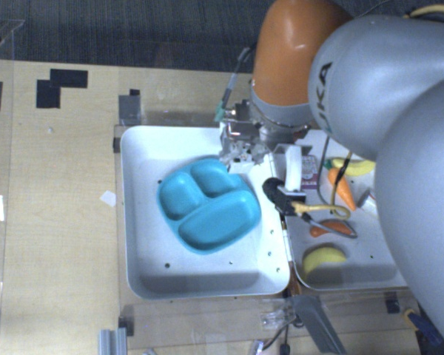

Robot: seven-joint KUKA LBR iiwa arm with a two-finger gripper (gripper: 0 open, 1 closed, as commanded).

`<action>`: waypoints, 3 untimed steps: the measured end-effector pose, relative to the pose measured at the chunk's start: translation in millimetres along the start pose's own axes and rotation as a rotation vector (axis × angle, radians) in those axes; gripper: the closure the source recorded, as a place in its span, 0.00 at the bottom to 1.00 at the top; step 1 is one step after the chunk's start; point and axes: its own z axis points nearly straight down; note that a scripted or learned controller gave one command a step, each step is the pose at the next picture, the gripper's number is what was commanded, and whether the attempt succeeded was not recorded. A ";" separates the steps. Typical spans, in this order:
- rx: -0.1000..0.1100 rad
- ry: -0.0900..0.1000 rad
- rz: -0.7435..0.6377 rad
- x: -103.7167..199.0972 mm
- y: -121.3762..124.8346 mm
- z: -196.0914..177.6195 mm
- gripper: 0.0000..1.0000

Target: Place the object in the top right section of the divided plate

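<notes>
The left bin (137,198) holds a blue divided plate (211,205), lying slantwise with its big section lower right and white floor free around it. The claw (240,152) hangs at the plate's upper right section; whether its fingers are apart or together, I cannot tell. The right bin (348,276) holds a carrot (342,191), a banana (355,166) and a yellow-green fruit (324,257).

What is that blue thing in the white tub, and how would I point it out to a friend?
Look in the left white bin, the one beside the bin holding small items. The divided plate lies flat near its middle, just below the gripper. It is the bright blue item, moulded into three sections: two small, one large.
</notes>
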 end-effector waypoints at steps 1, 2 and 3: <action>0.002 -0.001 0.032 40.1 -31.2 17.2 1.00; 0.003 0.000 0.025 58.7 -92.0 26.9 1.00; 0.004 0.000 -0.116 90.8 -92.7 46.4 1.00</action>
